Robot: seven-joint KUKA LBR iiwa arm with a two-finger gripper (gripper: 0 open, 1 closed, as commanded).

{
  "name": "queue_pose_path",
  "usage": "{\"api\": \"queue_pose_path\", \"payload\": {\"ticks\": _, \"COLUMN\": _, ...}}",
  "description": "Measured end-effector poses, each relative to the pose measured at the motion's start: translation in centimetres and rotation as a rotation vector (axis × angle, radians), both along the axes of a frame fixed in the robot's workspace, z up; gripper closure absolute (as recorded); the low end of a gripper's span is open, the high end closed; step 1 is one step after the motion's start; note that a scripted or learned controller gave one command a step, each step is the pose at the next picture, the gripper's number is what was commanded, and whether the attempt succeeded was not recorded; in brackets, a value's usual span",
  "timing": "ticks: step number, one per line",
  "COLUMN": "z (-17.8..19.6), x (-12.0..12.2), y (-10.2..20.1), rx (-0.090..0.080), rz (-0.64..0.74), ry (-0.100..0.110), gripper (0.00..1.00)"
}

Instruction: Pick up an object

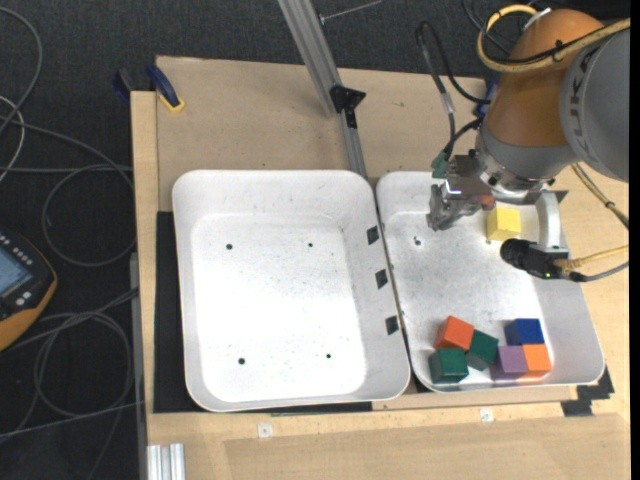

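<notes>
While no block is yet picked, six small blocks lie in the right bin: an orange, green, purple and blue cluster at the near edge, a yellow block farther back. Just beyond, the tool hovers beside the yellow one; whether it is open, I cannot tell. Next, likely a descent onto it.

You see a grey arm with a broad orange band above its wrist. Yellow and black cables loop over it.
</notes>
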State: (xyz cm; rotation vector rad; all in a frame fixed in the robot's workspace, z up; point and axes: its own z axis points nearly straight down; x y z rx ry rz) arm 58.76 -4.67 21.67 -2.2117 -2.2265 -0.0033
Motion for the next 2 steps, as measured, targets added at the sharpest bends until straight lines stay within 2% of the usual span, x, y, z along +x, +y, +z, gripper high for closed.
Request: {"api": "queue_pose_path", "payload": {"ticks": 2, "z": 2.9, "x": -0.1, "y": 11.3, "rx": -0.001, "rz": 0.001, "ry": -0.003, "gripper": 1.00}}
